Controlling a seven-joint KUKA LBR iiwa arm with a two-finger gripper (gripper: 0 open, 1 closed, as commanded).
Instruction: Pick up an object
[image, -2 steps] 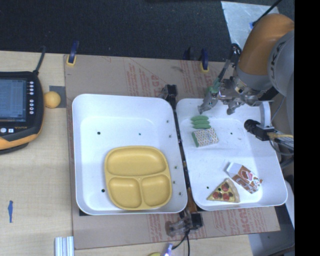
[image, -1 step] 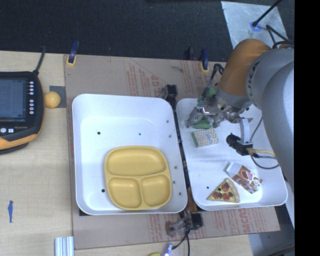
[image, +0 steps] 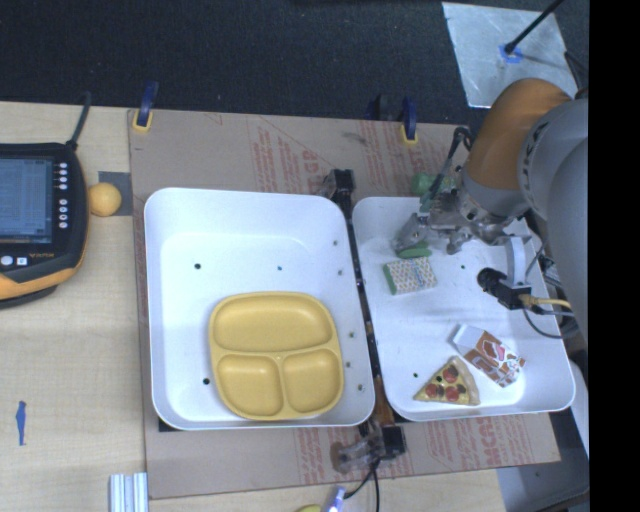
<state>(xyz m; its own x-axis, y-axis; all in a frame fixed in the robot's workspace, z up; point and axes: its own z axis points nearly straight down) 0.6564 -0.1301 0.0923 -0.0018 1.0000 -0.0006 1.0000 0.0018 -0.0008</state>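
Note:
The right bin (image: 395, 385) holds a green checkered sponge-like pad (image: 410, 275), a toy pizza slice (image: 448, 384) and a small red and white packet (image: 491, 358). My gripper (image: 420, 237) hangs low over the far part of that bin, just beyond the green pad, with the grey and orange arm (image: 520, 140) behind it. A yellow divided plate (image: 274, 354) lies in the left bin (image: 190, 240).
A black teach pendant (image: 35, 220) and a yellow ball (image: 103, 198) sit on the bench to the left of the bins. A black cable fitting (image: 500, 287) lies over the right bin near the arm. Clamps hold the cardboard base at the far edge.

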